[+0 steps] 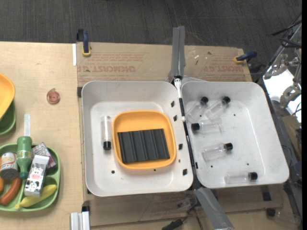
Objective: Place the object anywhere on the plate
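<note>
An orange plate sits in the middle of the left bin. A dark grey ribbed block lies flat on the plate. Beside the plate's left edge, a clear vial with a black cap lies on the bin floor, cap toward the front. Several more clear vials with black caps are scattered in the right bin, among them one near the back, one in the middle and one at the front.
A green tray of toy food and a yellow bowl sit at the far left of the bench. A small pink disc lies near them. Clamps hold the cardboard at the back.
</note>
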`<state>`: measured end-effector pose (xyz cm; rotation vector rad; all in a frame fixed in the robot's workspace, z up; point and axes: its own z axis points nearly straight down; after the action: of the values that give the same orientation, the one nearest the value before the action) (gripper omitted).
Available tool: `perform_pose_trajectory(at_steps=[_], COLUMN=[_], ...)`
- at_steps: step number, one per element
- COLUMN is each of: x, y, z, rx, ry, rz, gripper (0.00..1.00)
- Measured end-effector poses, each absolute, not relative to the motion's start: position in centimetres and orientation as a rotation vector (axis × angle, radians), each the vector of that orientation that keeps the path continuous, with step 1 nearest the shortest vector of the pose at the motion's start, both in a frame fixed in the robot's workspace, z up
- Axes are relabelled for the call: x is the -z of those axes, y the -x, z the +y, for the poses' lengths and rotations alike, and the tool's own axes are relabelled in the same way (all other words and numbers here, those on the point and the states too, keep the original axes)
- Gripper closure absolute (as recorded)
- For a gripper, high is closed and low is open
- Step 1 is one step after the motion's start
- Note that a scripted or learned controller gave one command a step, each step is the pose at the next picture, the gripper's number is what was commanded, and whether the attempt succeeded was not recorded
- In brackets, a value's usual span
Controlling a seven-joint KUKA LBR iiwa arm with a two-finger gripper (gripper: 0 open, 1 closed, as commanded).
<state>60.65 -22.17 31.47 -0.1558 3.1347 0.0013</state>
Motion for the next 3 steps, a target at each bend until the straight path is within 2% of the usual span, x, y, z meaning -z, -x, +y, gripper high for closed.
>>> perform_pose_trajectory(at_steps=[1,2,3], x=[-28.6,-28.9,-26.7], y=[-61.7,-61.1,-60.9], z=[-22.1,-22.1,-22.0], rx=[-0.001,-0.001,-0.001], ry=[0.355,0.429,0.529], rz=[3.118,3.108,3.094], gripper=[0.00,0.00,0.00])
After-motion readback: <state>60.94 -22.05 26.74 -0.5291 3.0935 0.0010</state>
